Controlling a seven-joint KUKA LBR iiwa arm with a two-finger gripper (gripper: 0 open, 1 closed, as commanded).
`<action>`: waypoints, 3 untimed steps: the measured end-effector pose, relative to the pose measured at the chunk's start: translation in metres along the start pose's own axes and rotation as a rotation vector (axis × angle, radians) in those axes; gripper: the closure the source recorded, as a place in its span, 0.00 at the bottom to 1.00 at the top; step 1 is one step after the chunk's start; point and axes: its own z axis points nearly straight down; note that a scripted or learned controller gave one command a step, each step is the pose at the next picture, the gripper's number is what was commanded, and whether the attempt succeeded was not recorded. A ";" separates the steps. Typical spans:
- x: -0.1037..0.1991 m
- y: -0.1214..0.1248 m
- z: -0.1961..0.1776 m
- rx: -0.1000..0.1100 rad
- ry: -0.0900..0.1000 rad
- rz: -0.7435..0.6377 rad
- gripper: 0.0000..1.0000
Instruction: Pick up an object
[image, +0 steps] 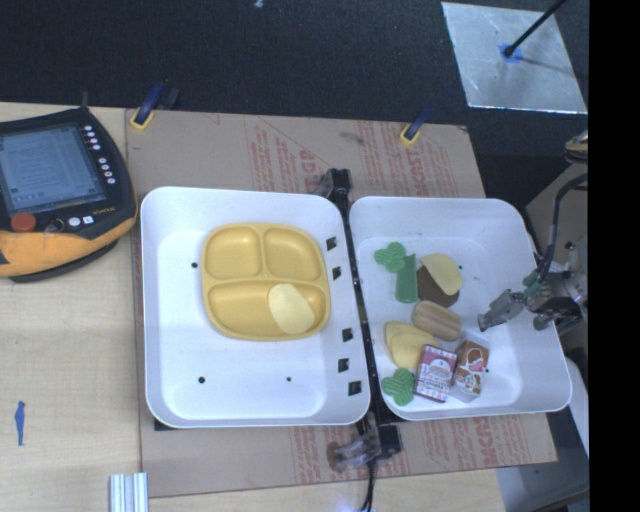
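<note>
pincer (497, 312): over right bin's (500, 215) right edge, open/shut can't tell, nothing seen held
toys: just left of pincer, w/ tan block (436, 319) nearest

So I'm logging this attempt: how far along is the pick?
Nothing looks picked yet. The gripper sits low over the right bin near its right wall, with no item seen between its fingers. The toys lie in a cluster left of it: tan block, two small cartons, green pieces. In the left bin, the yellow tray carries one pale piece. Grasping and lifting remain.
</note>
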 end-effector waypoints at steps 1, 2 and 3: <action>0.035 0.060 0.118 -0.005 0.001 -0.004 0.00; 0.032 0.060 0.100 -0.010 0.000 0.000 1.00; 0.032 0.059 0.100 -0.009 0.000 -0.001 0.00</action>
